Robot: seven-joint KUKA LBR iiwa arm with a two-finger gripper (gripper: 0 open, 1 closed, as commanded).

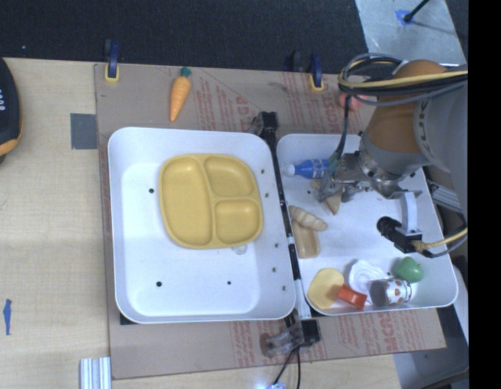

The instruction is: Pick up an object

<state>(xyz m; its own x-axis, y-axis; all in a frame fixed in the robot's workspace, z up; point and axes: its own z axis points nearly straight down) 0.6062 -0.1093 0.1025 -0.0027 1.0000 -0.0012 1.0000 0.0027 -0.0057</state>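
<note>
the gripper is low in the right bin, near its top left part. you cannot tell if its jaws are apart or closed. a small tan piece sits right at its tip, and a blue bottle lies just beside it. bread pieces lie nearby. the left bin holds a yellow tray. a toy carrot lies outside the bins.

A grey, rounded metal arm with a glossy orange band above its wrist is reaching over the right white bin. Black and yellow cables are looping beside the band, and a black fitting is sitting below the wrist.
</note>
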